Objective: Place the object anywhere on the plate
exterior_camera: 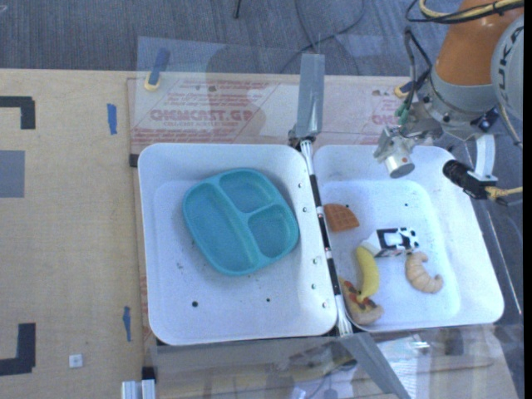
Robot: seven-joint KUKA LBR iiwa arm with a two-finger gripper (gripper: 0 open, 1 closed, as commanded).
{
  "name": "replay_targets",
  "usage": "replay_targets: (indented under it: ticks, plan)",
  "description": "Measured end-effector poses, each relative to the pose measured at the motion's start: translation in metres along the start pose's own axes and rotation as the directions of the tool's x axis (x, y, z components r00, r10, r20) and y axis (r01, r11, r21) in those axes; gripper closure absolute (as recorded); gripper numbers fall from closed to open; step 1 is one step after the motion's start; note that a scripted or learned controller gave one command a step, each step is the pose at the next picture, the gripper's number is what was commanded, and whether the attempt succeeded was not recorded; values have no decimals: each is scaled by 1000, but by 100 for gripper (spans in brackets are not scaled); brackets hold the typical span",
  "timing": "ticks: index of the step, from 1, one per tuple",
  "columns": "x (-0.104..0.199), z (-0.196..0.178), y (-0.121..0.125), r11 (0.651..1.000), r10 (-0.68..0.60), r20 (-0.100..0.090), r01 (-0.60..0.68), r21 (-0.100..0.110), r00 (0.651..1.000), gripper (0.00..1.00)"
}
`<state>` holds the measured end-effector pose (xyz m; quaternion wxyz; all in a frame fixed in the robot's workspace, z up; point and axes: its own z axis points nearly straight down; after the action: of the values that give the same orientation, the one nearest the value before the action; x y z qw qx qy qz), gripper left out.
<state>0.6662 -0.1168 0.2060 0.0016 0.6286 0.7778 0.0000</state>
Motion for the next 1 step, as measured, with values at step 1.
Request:
replay_targets:
  ticks: [1]
  plan:
    - [94,21,21,1000,-12,-3,12,3,1000,100]
